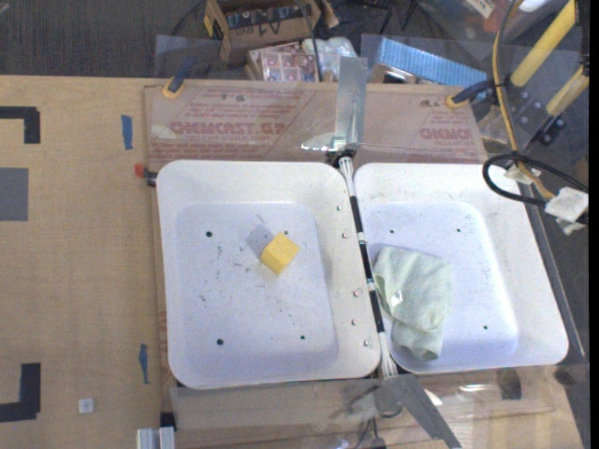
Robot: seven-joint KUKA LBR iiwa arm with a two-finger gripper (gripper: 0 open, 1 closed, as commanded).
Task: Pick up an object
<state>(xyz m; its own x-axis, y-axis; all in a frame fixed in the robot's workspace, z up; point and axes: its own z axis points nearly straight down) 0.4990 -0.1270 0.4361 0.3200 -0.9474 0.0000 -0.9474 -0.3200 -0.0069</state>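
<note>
Yellow block [279,253] sat in the left bin [187,195], a bit up from the floor's centre and toward the divider side, well apart from all four walls. It looked like a small foam or sponge cube, resting slightly rotated relative to the bin edges. My guess: very light, a little squashy, matte enough not to slip. Best hold would be across two opposite flat faces, fingers turned to match its rotation, coming straight down; there was room all round it. Risk was mainly nudging it sideways if one finger landed first, since it would skate on the smooth white floor. Moving right, the right bin [468,199] held a pale green cloth [416,297], crumpled against the divider and sagging toward the near rim. Soft, limp, no firm faces; a pinch on a raised fold near its middle would be the way, and it would drape once lifted. As for the gripper, couldn't tell its state from where I stood, open or closed.
</note>
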